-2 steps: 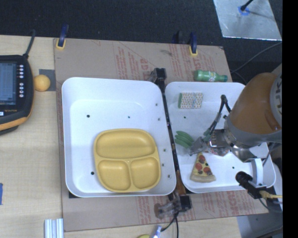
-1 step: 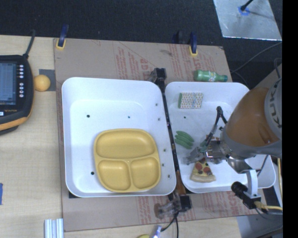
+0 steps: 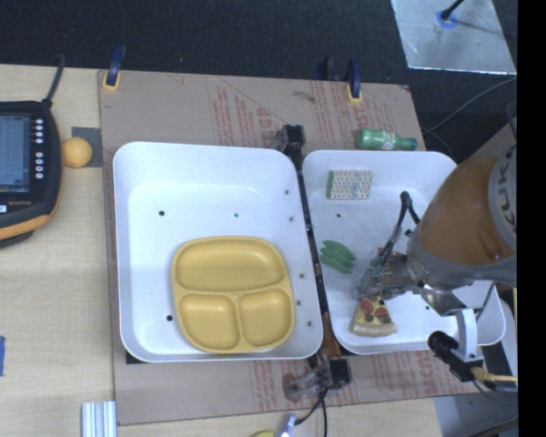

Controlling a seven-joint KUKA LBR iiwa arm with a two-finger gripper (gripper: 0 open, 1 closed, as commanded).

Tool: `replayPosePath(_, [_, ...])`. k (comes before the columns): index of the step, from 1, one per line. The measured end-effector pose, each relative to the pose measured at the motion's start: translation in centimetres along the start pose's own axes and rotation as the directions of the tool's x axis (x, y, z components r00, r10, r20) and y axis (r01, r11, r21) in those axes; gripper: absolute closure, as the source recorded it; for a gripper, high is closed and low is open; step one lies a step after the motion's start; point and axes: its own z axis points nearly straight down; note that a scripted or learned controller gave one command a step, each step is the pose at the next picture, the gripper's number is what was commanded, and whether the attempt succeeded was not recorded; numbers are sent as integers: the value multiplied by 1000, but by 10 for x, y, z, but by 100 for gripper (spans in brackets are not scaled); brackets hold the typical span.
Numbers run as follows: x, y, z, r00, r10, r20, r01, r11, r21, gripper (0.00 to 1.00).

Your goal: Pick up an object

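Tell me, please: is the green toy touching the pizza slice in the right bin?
Apart. The camera view shows bare white bin floor between the green toy and the pizza slice, which lies lower, near the gripper.

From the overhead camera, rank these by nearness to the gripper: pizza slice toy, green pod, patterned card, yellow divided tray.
Gripper sits low in the right bin.
1. Pizza slice toy, just below it, toward the bin's front edge.
2. Green pod, to its left, up a little.
3. Patterned card, at the bin's far end.
4. Yellow divided tray, over in the left bin.
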Motion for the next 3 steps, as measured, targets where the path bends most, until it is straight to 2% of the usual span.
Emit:
replayPosePath(1, [41, 39, -91, 1000, 5, -1, -5, 1000, -3, 100])
replayPosePath(2, [95, 18, -142, 1000, 4, -1, -4, 1000, -3, 100])
replayPosePath(3, [138, 65, -144, 1000, 6, -1, -6, 1000, -2, 100])
